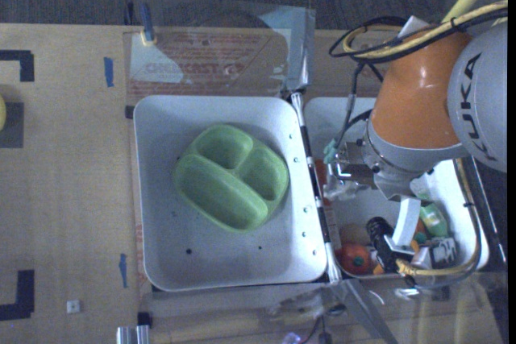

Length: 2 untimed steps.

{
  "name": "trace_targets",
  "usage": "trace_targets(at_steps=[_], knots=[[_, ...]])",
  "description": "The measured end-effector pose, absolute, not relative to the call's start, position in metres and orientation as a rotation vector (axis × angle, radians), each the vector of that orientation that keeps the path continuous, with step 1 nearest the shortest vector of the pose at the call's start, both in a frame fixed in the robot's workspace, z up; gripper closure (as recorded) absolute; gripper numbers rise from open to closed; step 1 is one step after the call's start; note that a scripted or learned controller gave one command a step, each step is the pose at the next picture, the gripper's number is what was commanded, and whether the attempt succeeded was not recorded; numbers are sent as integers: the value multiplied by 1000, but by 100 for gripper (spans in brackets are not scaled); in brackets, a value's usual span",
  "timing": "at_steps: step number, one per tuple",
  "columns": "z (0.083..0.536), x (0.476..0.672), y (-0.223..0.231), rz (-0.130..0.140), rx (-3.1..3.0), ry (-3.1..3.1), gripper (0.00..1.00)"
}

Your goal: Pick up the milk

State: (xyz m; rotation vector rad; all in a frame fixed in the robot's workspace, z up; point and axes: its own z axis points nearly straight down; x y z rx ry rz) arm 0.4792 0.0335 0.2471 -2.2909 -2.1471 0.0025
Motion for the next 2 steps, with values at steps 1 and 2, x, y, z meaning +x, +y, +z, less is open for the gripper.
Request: trace_targets(at_steps=[1,2], knots=[[253,480,-8,1,-2179,-2263,100],[232,479,6,4,-2286,-2149,100]])
